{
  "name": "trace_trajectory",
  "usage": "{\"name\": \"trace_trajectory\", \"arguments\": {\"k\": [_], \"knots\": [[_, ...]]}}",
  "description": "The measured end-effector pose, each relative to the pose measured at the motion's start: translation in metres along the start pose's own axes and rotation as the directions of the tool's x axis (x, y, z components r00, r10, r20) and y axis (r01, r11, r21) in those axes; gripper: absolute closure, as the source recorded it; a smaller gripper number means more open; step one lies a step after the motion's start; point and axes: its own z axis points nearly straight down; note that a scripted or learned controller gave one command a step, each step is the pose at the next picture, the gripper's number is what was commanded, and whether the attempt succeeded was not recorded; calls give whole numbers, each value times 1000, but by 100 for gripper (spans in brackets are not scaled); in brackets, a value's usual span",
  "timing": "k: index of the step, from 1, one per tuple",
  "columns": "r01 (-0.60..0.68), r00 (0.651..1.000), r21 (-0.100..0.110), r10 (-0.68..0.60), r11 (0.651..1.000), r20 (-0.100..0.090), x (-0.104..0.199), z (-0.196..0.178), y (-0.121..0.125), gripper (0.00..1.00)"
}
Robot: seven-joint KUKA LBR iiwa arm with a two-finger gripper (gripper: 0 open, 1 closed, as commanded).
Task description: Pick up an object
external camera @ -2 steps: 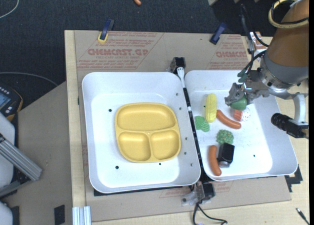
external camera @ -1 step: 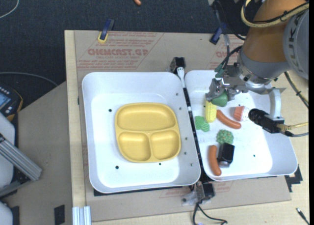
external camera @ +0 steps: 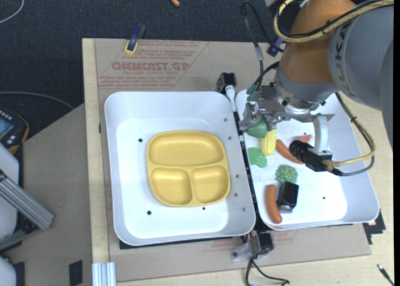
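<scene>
My gripper [external camera: 254, 118] hangs low over the left end of the right bin [external camera: 350, 200], under the orange wrist band. Just below it lie a dark green toy [external camera: 256, 131] and a yellow corn cob [external camera: 269, 143]; the gripper looks to be touching or just above the green toy. A light green piece [external camera: 257, 157], an orange carrot [external camera: 285, 149], a broccoli floret [external camera: 287, 172], a black block [external camera: 287, 195] and a reddish sausage [external camera: 272, 204] lie nearby in the same bin. I see nothing lifted.
The left bin [external camera: 125, 216] holds a yellow divided plate [external camera: 187, 167]. The arm's bulk covers the right bin's far end. A black plug on a yellow cable [external camera: 310, 156] hangs beside the carrot. The ridge between the bins [external camera: 244, 166] runs close by the gripper.
</scene>
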Motion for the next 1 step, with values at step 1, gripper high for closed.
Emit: {"name": "trace_trajectory", "arguments": {"k": [1], "knots": [[-2,1000,0,2,1000,1,14,-9,-14,100]]}}
